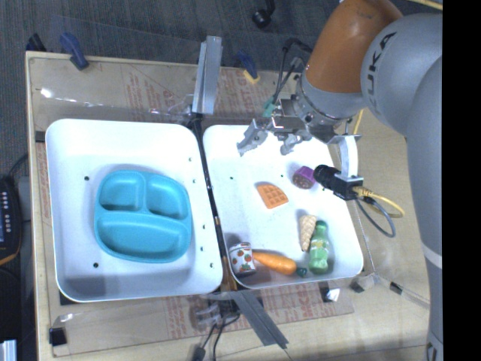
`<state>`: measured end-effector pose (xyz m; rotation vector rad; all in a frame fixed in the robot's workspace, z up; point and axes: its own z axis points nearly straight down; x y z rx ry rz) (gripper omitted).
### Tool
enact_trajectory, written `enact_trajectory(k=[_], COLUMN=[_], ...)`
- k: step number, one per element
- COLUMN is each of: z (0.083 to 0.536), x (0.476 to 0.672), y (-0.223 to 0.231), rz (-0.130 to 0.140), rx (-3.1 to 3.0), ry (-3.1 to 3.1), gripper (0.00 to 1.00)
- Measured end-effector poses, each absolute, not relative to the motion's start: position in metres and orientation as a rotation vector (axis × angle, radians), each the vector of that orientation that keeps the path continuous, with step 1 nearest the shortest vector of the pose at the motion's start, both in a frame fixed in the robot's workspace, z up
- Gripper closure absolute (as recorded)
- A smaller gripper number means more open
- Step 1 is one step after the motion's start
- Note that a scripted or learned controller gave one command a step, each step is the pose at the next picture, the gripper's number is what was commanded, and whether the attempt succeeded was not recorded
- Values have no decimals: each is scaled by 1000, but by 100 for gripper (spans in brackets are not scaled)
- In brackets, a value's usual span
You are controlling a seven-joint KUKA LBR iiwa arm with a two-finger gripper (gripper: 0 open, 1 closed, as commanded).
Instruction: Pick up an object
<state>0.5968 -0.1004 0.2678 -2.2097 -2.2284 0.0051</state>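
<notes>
My gripper point(268, 141) hangs over the far end of the right bin point(233, 194), its two grey fingers spread apart with nothing between them. Below it in the bin lie an orange waffle piece point(272, 195), a small purple object point(304, 177), a cream-coloured cone point(307, 231), a green bottle point(319, 248), an orange carrot point(273, 262) and a small printed can point(240, 258). The waffle piece is the nearest thing to the fingers, a little toward the near side of them.
The left bin point(68, 156) holds a blue divided tray point(143, 215). A raised divider point(204, 171) runs between the two bins. A black cylinder with a yellow cable point(338, 181) juts from the arm over the right bin's edge.
</notes>
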Motion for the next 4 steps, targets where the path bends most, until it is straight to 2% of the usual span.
enact_trajectory(k=[1,2,3,4], z=[147,91,92,92], x=[589,550,582,511], y=[-124,-119,-141,-146], rz=[6,4,1,1], rx=[-2211,-2212,-2213,-2211], ry=[-2226,-2228,-2227,-2230], gripper=[0,0,0,0])
